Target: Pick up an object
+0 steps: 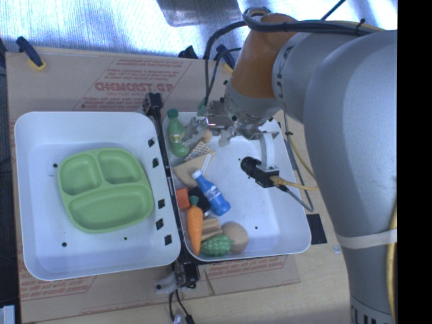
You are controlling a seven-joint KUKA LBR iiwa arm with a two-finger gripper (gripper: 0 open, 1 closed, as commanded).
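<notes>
While the arm (351,100) reaches over the right bin (287,225), its pincer (202,128) hangs low beside a green bottle (176,132); its state cannot be told. Nearby lie a blue bottle (212,193) and carrot (194,227). A green tray (104,189) sits in the left bin (34,181).

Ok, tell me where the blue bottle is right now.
The blue bottle lies tilted in the right bin, near its left wall, just above the carrot and below the green bottle.
</notes>
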